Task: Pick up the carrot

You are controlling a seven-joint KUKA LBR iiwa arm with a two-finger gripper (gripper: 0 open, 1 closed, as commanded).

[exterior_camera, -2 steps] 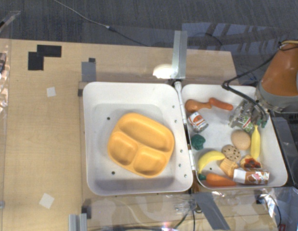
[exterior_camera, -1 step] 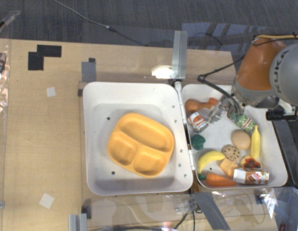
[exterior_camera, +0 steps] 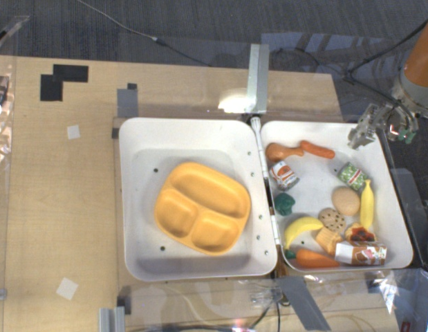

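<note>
Lying along the near wall of the right bin [exterior_camera: 397,206], the carrot [exterior_camera: 316,259] sits close to that bin's near-left corner, pointing roughly sideways across the view. It is hemmed in, as loose toys in a shallow bin tend to be: a banana [exterior_camera: 301,229] curves just above it, a tan cracker [exterior_camera: 328,240] touches or nearly touches its upper side, and a red-and-white packet [exterior_camera: 361,253] lies just beside its right end. That crowding leaves its long sides poorly exposed, so I judge a grip across its left half, by the bin wall, the freer one

Farther off in the same bin are a dark green lump [exterior_camera: 284,202], a small can [exterior_camera: 285,175], a drumstick [exterior_camera: 278,151] and an orange-red sausage-like piece [exterior_camera: 317,150] that could be mistaken for the target. The left bin [exterior_camera: 131,185] holds a yellow divided plate [exterior_camera: 202,207], and both bins rest on the counter [exterior_camera: 61,199]

The tool [exterior_camera: 361,135] hangs at the far right corner of the right bin, where the arm reaches in. Whether it is released or clenched I cannot tell. The carrot lies well apart from it, diagonally across the bin, toward the near left, with most of the toys between
</note>
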